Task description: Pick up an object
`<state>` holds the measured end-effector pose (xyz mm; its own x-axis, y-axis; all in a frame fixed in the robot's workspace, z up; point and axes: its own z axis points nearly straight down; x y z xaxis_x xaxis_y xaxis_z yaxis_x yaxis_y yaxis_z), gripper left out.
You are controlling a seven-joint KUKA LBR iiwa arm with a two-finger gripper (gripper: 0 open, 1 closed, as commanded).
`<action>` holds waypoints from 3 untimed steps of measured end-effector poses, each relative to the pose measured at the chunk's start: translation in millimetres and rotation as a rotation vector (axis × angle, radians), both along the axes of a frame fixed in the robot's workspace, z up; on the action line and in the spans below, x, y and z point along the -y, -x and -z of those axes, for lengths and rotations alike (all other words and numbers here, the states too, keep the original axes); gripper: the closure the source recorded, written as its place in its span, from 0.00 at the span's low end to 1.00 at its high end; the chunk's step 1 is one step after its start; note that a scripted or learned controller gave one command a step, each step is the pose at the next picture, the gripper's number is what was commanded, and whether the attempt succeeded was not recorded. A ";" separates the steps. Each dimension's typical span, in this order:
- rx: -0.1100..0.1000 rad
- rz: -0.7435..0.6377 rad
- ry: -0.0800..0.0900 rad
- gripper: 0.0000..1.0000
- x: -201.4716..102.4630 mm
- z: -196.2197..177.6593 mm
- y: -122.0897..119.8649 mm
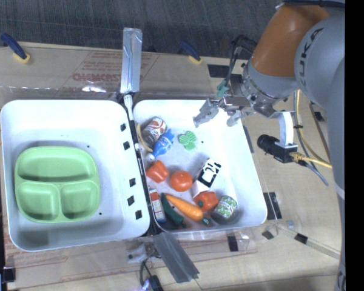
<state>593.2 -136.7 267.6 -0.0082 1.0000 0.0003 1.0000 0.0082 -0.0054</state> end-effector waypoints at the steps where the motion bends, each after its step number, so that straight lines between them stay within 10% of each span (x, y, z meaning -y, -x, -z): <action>1: 0.001 -0.222 -0.001 0.00 -23.2 33.6 -16.8; 2: 0.000 -0.417 -0.003 0.00 4.0 117.9 103.6; 3: 0.006 -0.440 -0.001 0.00 -32.7 162.2 89.5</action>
<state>503.7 -104.0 105.3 -0.4334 0.9012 -0.0001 0.9012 0.4334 0.0004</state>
